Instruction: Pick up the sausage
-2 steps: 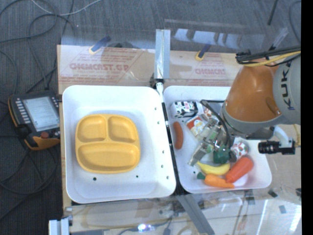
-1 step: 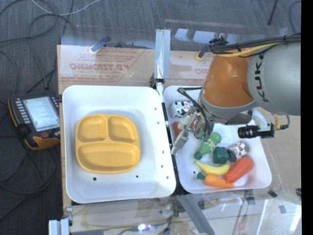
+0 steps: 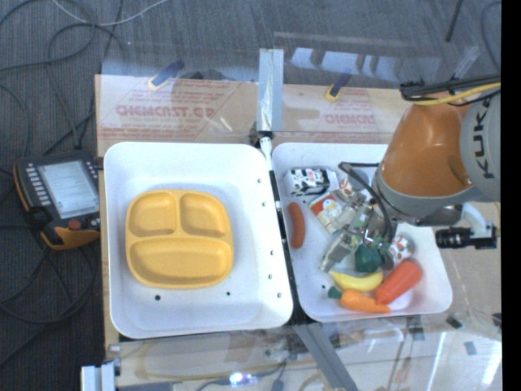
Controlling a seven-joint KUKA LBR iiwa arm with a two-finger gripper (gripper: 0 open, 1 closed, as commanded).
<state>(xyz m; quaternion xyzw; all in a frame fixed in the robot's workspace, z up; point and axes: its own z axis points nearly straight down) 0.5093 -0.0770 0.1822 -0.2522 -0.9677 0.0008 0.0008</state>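
**Sausage sat untouched at the right bin's left wall**

The sausage [image 3: 297,224] lay flat against the left wall of the right bin [image 3: 370,306], lengthwise along that wall, with bare white floor just to its right. And there was the gripper [image 3: 346,239], hanging low over the middle of that same bin, right of the sausage and clearly apart from it! Whether its fingers stood apart or together could not be told among the clutter. Nothing visibly sat between them. Further right of the sausage, near the bin's front edge, a banana [image 3: 356,280] rested beside a dark green vegetable [image 3: 367,258], with two carrots [image 3: 397,282] at the front right corner. Left of the sausage, across the divide, the left bin [image 3: 122,300] carried a yellow divided plate [image 3: 179,238].
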